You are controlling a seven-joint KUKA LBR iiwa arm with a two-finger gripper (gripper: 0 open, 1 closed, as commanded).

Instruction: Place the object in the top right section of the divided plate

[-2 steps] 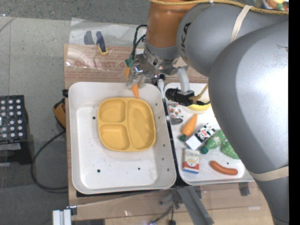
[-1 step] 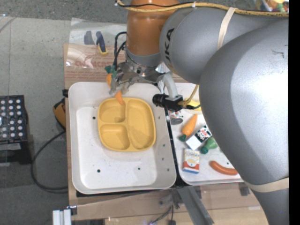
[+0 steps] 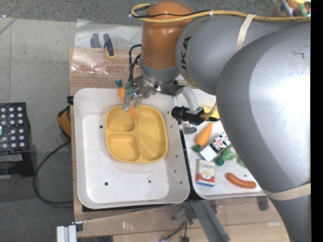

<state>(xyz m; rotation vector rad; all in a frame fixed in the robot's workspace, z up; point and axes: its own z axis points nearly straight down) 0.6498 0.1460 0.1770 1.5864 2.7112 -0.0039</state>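
A yellow divided plate [image 3: 144,144] lies in the left white bin [image 3: 96,180], toward its back. My gripper [image 3: 132,105] hangs over the plate's back rim, near the ridge between the top left and the right sections. It is shut on a small orange object [image 3: 133,113], whose lower end pokes out under the fingertips just above the plate. Another small orange piece with a teal end [image 3: 121,91] sits at the bin's back edge, just left of the gripper.
The right bin [image 3: 252,188] holds a toy carrot [image 3: 204,134], a green item [image 3: 227,156], a small carton [image 3: 206,173], a black-and-white box [image 3: 219,144] and a sausage [image 3: 241,180]. The arm's bulk covers much of that bin. Black cables run left of the bins.
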